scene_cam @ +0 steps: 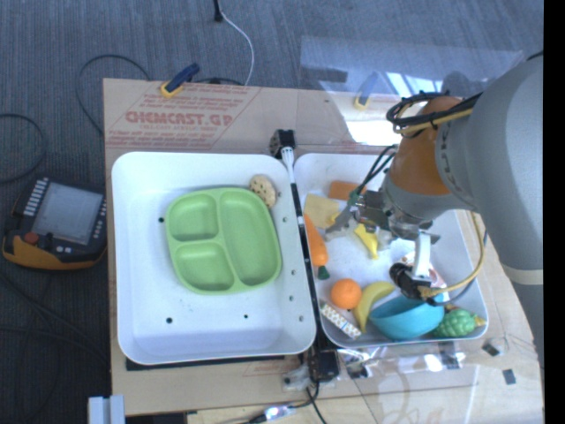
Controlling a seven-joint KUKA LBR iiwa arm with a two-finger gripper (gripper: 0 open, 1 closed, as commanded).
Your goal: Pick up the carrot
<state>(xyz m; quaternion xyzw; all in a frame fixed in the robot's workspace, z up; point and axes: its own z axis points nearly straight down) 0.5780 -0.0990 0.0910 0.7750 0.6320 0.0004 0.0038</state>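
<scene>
The carrot is orange with a green end. It lies lengthwise along the left wall of the right bin. My gripper hangs over the middle of that bin, just right of the carrot and clear of it. Its fingers are spread open, and a small yellow piece lies beneath them. Nothing is held between them.
The right bin also holds a pale yellow wedge, an orange block, an orange fruit, a banana, a blue bowl and a green knobbly item. The left bin holds a green divided plate and a cookie.
</scene>
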